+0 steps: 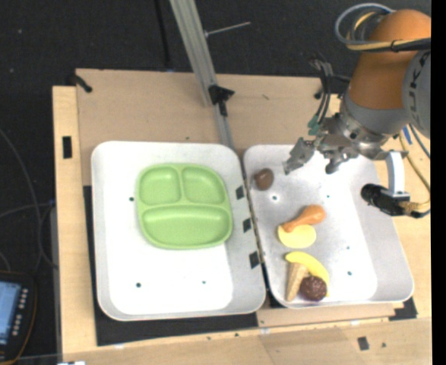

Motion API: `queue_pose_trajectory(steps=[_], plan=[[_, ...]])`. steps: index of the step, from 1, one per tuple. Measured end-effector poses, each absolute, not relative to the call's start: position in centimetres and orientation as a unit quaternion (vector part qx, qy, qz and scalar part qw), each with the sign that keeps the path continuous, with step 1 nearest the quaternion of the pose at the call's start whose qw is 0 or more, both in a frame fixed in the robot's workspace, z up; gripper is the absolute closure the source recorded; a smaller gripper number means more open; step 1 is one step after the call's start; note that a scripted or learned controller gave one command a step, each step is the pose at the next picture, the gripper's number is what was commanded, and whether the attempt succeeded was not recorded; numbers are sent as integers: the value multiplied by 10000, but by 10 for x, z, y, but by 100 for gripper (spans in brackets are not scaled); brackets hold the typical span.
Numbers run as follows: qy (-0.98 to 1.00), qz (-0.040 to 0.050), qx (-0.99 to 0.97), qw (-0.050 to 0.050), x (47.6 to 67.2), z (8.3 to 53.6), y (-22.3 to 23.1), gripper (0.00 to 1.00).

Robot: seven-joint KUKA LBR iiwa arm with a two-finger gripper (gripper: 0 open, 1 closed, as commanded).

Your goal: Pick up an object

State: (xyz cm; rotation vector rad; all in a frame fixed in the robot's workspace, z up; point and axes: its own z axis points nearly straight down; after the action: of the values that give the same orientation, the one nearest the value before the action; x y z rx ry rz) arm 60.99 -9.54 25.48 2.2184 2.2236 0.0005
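My gripper [314, 159] hangs over the far part of the right bin [374, 234], its two fingers spread open with nothing between them. A small brown round object [264, 178] lies left of the gripper near the bin's far left corner. Nearer the front lie an orange carrot-like piece [305, 218], a yellow slice [297, 237], a yellow banana-like piece [308, 264], a tan cone [292, 281] and a dark purple round object [313, 288].
The left bin [116, 280] holds a green divided plate [184, 206]. A metal pole [200, 59] slants up from between the bins at the back. The arm's grey and orange body [382, 74] stands over the bench's far right.
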Motion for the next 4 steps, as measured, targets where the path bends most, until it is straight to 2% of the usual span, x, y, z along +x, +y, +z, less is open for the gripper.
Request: queue_pose_trajectory(steps=[1, 4], plan=[[7077, 5, 7065, 3, 610, 255, -95, 0], [7062, -17, 7080, -5, 618, 103, -110, 0]])
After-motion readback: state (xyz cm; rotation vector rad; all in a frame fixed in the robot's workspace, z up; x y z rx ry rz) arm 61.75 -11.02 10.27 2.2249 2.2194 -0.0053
